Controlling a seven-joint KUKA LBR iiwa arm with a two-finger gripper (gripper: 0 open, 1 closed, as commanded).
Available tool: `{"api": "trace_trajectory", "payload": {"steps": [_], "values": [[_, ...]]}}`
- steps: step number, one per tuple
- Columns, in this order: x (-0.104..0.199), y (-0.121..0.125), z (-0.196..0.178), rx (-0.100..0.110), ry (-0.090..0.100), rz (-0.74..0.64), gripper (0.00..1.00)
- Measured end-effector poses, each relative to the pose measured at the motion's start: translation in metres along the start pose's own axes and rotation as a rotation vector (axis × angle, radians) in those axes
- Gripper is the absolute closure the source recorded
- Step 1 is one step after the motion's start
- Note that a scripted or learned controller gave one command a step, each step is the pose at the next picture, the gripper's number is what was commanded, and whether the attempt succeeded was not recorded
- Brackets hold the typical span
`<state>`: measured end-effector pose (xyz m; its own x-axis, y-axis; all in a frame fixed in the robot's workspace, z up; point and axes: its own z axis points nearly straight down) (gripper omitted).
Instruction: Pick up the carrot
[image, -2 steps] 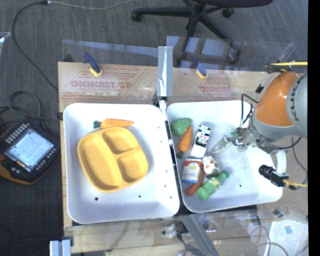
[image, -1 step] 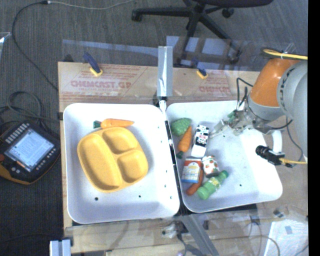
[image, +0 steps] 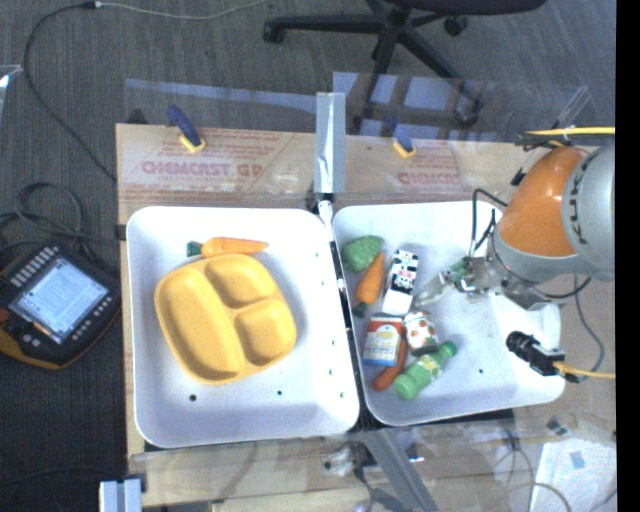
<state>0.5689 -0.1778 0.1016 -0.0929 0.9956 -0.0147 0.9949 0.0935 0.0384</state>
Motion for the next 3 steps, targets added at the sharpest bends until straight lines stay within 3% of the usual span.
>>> {"api": "trace_trajectory", "payload": {"steps": [1,2,3], "values": [[0.001,0.002,-0.010,-0.003,0.002,0.000,1.00],[-0.027,0.036,0.002,0.008,0.010,0.059,1.00],[-0.021,0.059,0.003,0.009,0.001,-0.381,1.00]]}}
